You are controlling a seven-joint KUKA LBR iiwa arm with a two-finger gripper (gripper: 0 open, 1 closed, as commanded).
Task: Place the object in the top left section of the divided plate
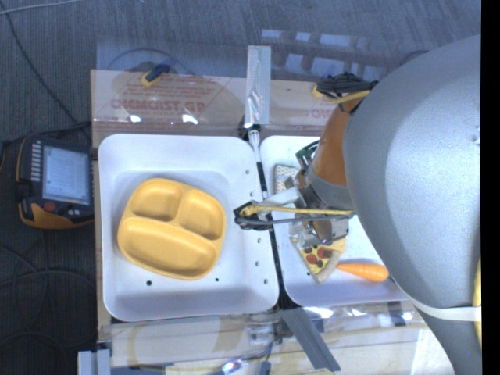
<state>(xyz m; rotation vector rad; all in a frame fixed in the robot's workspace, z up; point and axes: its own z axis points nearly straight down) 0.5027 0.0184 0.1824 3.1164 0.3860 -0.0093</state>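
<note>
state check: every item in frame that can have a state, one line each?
Yellow three-section plastic plate: flat in the left white bin, sections bare.
Toy pizza slice: lying in the right white bin, partly under the arm.
Orange toy carrot: lying in the right bin, beside the slice.
Claw: over the left bin's right edge, near the plate.

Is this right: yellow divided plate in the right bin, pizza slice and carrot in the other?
Not quite. The camera view shows the yellow divided plate in the left bin; the pizza slice and carrot lie in the right bin.
</note>
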